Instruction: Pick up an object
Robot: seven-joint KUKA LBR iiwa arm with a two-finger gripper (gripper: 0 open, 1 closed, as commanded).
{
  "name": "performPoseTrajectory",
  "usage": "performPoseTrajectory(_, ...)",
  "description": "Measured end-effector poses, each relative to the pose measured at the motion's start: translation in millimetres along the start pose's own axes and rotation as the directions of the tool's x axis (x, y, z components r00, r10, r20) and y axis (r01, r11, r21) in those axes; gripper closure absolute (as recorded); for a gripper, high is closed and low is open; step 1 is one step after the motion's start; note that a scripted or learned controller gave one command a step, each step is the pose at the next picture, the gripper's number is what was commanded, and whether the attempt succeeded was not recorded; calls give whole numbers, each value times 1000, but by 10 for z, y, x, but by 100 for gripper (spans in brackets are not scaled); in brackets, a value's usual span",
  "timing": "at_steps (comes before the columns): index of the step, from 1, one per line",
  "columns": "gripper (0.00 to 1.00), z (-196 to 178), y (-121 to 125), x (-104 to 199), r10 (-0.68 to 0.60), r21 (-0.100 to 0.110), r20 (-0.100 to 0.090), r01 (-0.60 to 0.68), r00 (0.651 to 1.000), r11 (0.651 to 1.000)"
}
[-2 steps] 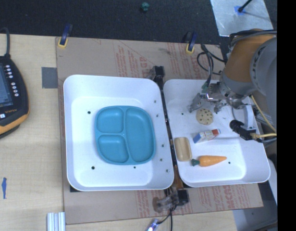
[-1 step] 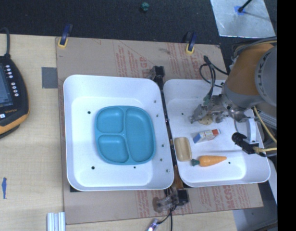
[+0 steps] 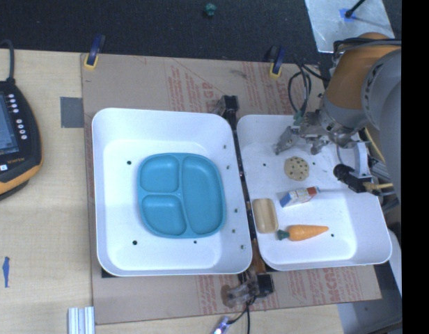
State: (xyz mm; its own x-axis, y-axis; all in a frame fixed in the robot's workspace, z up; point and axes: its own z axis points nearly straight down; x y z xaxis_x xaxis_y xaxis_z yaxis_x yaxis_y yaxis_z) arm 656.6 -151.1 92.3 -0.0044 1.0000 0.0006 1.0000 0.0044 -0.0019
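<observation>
"Over on the far left of the table, what do you see?"

"I see a black and orange screen box. It is well away from my job."

"And next?"

"Next is the left bin. A blue plate with three parts lies flat in it. Nothing is on the plate."

"Then the right bin?"

"Yes, the right bin has all the little things. A tan block lies by its left wall. Just beside that is a toy carrot, lying flat. Above the carrot is a small tube with a red end. Above that is a round cookie."

"Where is your hand?"

"My hand is up at the far end of the right bin, near the cookie but not touching it. I hold nothing. I cannot tell if it is spread or squeezed."

"So how far along are you?"

"I think I am at the start. Every thing is lying in the bin. I have yet to go down, grab one and lift it."

"Is anything in the way?"

"The cookie has room around it. The block sits tight by the wall, so that one looks harder."
</observation>
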Motion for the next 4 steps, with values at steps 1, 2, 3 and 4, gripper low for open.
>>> performPoseTrajectory(1,0,9,-469,68,0,2,2,0,1000,1000)
performPoseTrajectory(2,0,0,-1,10,1,0,0,-1,1000,1000)
performPoseTrajectory(3,0,9,-432,61,0,3,2,0,1000,1000)
performPoseTrajectory(4,100,-104,-428,50,-1,3,2,1,1000,1000)
